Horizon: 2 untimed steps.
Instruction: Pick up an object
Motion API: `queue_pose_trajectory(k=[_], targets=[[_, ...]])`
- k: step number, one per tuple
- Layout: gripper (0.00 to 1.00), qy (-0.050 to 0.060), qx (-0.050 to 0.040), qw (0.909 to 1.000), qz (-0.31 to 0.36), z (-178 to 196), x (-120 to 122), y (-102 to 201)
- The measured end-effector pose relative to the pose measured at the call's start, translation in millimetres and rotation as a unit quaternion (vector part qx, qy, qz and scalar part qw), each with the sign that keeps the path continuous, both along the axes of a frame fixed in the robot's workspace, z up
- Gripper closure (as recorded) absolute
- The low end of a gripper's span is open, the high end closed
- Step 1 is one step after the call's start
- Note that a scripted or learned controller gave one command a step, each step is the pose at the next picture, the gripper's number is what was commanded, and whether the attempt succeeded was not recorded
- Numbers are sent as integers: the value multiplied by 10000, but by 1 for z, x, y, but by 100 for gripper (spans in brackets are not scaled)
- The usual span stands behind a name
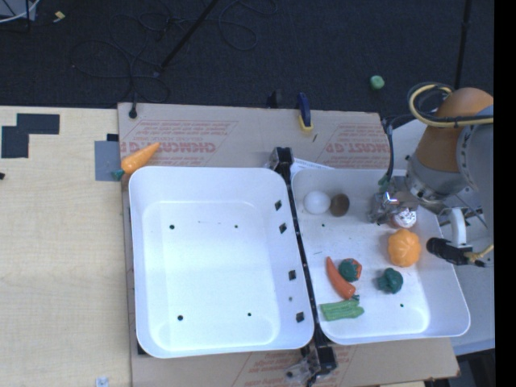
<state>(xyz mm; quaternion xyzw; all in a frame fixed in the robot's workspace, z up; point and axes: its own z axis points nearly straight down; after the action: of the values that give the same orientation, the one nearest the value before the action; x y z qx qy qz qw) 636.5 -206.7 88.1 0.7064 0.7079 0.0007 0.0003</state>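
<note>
The right bin [435, 317] holds several small items: a white ball [316, 202], a brown ball [339, 205], an orange fruit [403, 247], a red-orange carrot-like piece [339, 277], a green and red piece [350, 269], a dark green clump [390, 280] and a green pod [342, 310]. My gripper [393, 210] is low over the bin's far right part, just above the orange fruit and to the right of the brown ball. A small white and red bit [406, 217] shows at its tip; what it is stays unclear.
The left bin [210, 329] lies beside the right one. An orange carrot toy [139, 156] lies on the cardboard outside the left bin's far left corner. The grey arm with its orange band [451, 131] reaches in over the right bin's right rim.
</note>
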Motion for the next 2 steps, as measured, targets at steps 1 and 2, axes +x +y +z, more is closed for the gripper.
queue_pose_trajectory(k=[1,2], targets=[[100,-25,-5,10000,4,97,-31,27],[100,20,24,10000,39,99,-27,136]])
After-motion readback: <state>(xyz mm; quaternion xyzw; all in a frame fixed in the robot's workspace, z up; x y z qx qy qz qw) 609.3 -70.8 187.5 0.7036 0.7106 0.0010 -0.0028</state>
